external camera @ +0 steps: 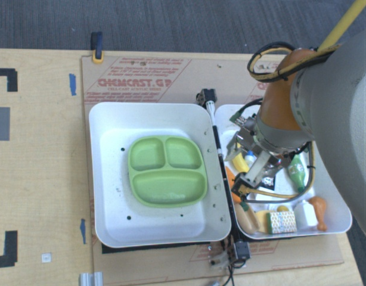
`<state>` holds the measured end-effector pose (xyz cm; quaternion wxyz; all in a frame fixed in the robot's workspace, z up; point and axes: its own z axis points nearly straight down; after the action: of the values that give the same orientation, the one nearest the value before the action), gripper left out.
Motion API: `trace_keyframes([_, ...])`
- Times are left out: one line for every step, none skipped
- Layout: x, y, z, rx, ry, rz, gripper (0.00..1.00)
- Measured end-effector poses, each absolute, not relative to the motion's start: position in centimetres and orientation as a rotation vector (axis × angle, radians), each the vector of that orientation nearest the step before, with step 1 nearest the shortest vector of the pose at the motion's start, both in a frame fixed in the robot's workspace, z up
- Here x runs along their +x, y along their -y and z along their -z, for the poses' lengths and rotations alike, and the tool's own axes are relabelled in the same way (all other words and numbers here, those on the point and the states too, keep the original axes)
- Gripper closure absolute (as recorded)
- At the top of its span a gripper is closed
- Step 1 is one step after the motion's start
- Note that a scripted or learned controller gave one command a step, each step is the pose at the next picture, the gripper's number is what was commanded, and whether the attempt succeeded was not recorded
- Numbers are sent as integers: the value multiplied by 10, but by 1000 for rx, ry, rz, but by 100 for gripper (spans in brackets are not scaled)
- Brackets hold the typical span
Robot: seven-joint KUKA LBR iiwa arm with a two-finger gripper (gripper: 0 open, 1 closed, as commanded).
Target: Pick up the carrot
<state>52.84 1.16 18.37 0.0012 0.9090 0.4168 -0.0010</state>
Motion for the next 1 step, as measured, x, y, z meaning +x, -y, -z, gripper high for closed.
trace_keyframes([519, -64, -124, 2756, -1484, -6, 0])
